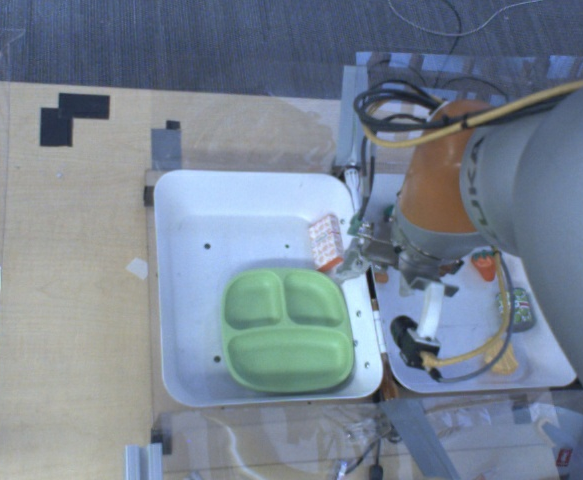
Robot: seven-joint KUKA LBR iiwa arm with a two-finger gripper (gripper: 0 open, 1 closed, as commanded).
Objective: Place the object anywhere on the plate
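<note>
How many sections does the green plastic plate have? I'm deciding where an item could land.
3. The green divided plastic plate in the left white bin has two smaller sections along its far side, left and right, and one long section along its near side.

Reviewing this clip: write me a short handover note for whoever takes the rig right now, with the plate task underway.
Gripper: at the left bin's right wall; whether it grips anything cannot be made out.
Object: a small white and orange packet sits right at the gripper, just past the plate's upper right corner, not on the plate.
Plate: green divided plate in the left bin, toward its lower right.
Done: the arm has reached the packet.
Left: confirm the grasp, carry the packet over the plate, set it down.
</note>
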